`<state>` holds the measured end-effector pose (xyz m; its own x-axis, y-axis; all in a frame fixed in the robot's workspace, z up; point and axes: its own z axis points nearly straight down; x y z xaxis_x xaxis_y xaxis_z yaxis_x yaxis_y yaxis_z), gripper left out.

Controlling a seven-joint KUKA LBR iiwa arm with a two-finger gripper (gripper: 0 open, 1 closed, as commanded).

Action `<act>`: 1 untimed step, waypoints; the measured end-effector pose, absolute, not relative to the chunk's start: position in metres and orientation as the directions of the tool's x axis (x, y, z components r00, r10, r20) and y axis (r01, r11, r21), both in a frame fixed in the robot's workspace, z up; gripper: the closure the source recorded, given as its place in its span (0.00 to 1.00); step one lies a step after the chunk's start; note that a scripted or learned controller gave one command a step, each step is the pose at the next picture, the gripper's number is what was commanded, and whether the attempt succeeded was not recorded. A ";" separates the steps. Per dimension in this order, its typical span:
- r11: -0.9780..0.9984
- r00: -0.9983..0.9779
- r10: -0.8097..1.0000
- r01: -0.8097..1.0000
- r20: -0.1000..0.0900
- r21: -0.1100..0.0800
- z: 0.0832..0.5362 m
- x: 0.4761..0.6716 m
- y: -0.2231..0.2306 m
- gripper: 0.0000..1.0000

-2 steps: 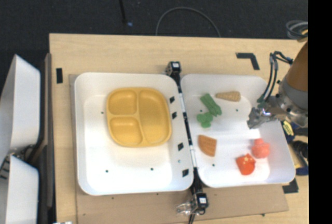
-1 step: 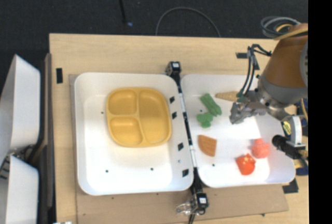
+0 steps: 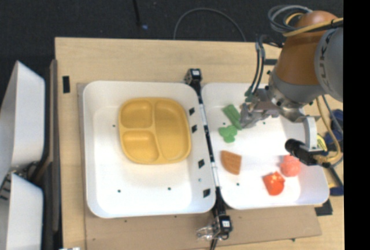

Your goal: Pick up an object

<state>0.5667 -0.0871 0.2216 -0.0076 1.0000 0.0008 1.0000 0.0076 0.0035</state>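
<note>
The gripper (image 3: 247, 117) sits in the right bin (image 3: 254, 197) just beside the green object (image 3: 230, 123) — presumably the pick target. Jaw state cannot be told. The yellow divided tray (image 3: 155, 129) lies well apart — left bin.

Two white bins (image 3: 92, 127) are sitting on a pale tan table (image 3: 115, 52), dark floor surrounding. A yellow divided plate (image 3: 155, 130) is glowing in the left bin. In the right one, a green piece (image 3: 230, 122), an orange-brown wedge (image 3: 231, 162), a red piece (image 3: 274, 183) and a pink-red one (image 3: 291, 166) are showing. The arm (image 3: 300, 63) is gleaming orange and grey.
</note>
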 end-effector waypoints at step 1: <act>0.008 -0.008 1.000 1.000 0.001 0.003 0.236 0.588 -0.037 1.00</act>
<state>0.5882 -0.0372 0.2363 -0.0079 1.0000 0.0014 1.0000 0.0079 0.0035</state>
